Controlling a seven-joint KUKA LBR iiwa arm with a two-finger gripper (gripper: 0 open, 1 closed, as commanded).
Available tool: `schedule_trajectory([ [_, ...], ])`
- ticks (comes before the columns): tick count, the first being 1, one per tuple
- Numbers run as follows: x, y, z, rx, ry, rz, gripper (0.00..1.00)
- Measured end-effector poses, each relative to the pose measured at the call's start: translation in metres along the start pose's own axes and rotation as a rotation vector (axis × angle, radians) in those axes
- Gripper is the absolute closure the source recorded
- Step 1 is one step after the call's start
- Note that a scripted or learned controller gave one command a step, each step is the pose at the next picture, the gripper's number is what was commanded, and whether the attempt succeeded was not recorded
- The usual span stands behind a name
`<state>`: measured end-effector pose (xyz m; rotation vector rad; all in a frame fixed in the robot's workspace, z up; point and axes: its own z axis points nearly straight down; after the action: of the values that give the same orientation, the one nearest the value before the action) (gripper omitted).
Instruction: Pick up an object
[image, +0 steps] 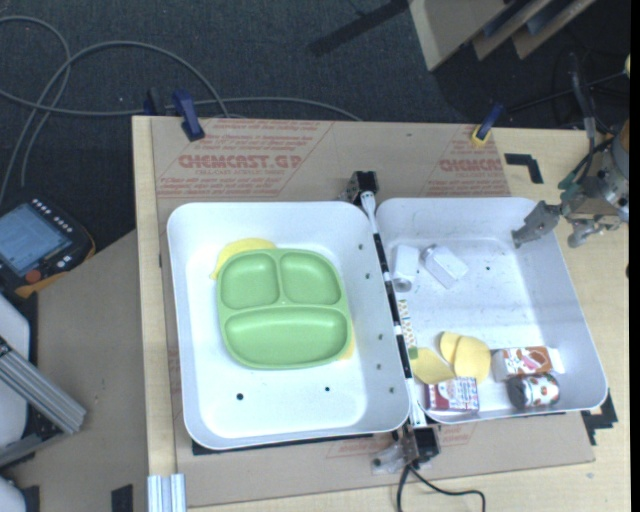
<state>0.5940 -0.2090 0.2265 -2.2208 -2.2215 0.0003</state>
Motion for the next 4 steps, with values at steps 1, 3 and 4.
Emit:
schedule_trajectory([
  [1, 0.114, -0.075, 0.084, 0.001, 0.0, -0.001, 0.0],
  [3, 0.097, -0.113, 0.141, -0.006, 0.0, 0.0, 0.0],
  [4, 0.079, -0.114, 0.142, -0.003, -0.001, 0.0, 0.0],
])
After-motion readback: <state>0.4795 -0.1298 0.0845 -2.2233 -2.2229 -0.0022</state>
